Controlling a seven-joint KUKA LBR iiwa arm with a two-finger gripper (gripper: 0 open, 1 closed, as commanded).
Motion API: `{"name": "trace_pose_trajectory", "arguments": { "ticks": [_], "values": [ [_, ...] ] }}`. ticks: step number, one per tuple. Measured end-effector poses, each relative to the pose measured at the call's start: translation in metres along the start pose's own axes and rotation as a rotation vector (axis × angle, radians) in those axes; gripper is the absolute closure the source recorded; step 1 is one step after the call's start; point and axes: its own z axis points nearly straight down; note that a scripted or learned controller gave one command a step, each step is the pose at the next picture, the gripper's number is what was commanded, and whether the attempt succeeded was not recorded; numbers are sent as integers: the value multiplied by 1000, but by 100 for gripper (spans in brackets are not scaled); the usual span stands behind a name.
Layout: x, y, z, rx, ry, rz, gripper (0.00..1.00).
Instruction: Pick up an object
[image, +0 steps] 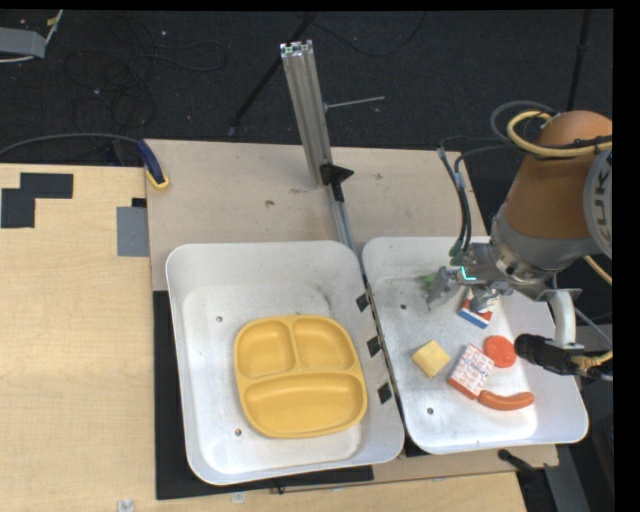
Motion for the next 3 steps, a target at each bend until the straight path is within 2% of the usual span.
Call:
{"name": "trace_pose_trajectory", "arguments": {
  "ticks": [1, 2, 3],
  "values": [
    [0, 1, -1, -2, 0, 0, 0],
    [-6, 2, 61, 5, 1, 2, 0],
    [3, 2, 117, 5, 2, 3, 0]
  ]
}}
